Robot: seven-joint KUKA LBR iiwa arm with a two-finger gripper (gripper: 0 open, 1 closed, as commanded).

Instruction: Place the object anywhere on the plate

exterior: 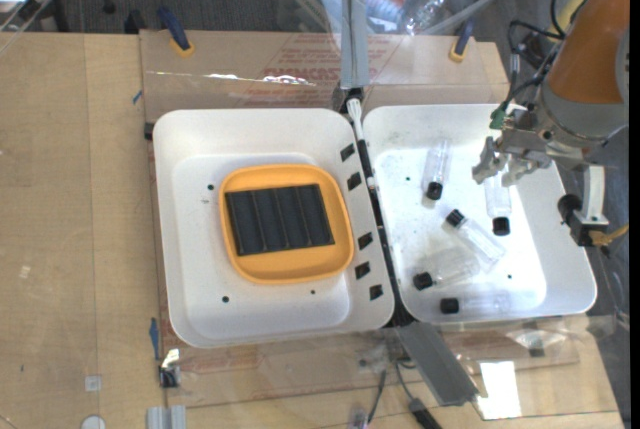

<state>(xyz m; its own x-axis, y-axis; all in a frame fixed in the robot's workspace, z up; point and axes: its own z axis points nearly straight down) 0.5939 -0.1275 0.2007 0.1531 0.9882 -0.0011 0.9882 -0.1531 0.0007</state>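
The pincer point(507, 160) hangs over the upper right part of the right bin point(570, 292), low above the floor of it, at the end of the grey arm point(590, 57) with its orange band. How far it stands open I cannot tell from this angle, and nothing is visibly caught in it.

The things to choose from are clear vials with black caps, scattered over the right bin: one vial point(436, 169) up left of the pincer, a second vial point(498, 211) just below it, a third point(472, 235) lying slantwise near the middle, and more point(445, 269) toward the near edge. The orange plate point(287, 262) with its dark ribbed insert sits in the left bin point(180, 217), well apart from all of them, across the divider point(368, 207).

The risks, as I judge them:
- The vials are clear, smooth and round (hard to seat squarely), so one could roll or squirt sideways as the pincer closes.
- Two vials lie near each other below the pincer; a descent between them may nudge both and grip neither.
- A weak pinch could drop the vial during the carry over the divider.
- On the plate, a released vial may roll off the ribbed insert toward the rim.
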